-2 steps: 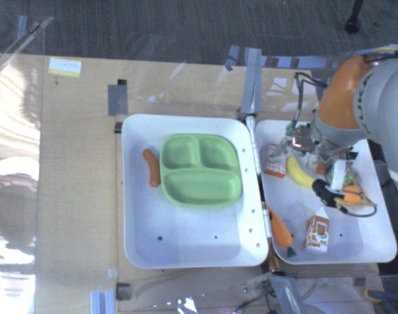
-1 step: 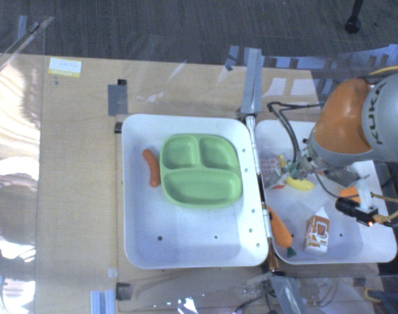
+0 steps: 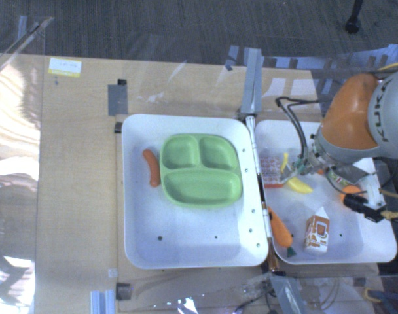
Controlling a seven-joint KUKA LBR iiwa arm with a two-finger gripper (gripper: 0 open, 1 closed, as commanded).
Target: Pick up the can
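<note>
Your can (image 3: 271, 167) looked pale with a blurry reddish label and lay in the right bin (image 3: 359, 241) by its left wall. The gripper (image 3: 302, 167) sat just beside it, and you couldn't tell whether it was apart or together. That bin also held a yellow piece (image 3: 299, 186), a carrot (image 3: 281, 231) and a small carton (image 3: 317, 233); the left bin (image 3: 186, 241) held a green divided plate (image 3: 200, 170) and a sausage (image 3: 151, 167).

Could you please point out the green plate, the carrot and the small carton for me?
green plate (image 3: 201, 170), camera view, on the middle where its three sections meet.
carrot (image 3: 280, 228), camera view, on the middle of its orange body.
small carton (image 3: 317, 233), camera view, on its brown printed front face.
</note>
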